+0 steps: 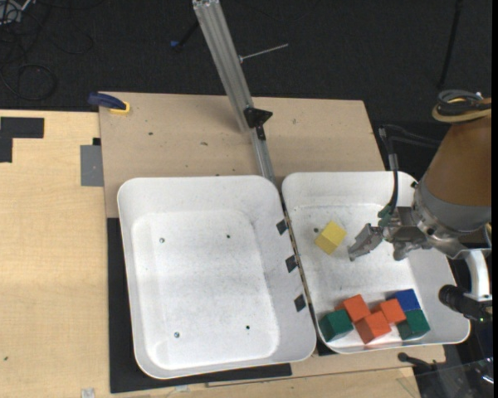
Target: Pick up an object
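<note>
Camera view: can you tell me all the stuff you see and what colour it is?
White bins: 2, side by side, left bin, right bin.
Yellow block: 1, upper middle of right bin.
Orange blocks: about 3, near corner of right bin.
Green blocks: 2, flanking the orange ones.
Blue block: 1, behind the pile.
Metal rail: 1, silver, slanting behind the bins.
Clamp: 1, blue-yellow, bench's far left corner.
Gripper: 1, grey, beside the yellow block.

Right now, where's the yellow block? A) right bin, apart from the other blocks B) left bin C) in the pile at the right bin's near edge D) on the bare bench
A: the yellow block lies alone in the upper middle of the right bin, beside the gripper and apart from the orange, green and blue blocks piled near the bin's front edge.
</note>
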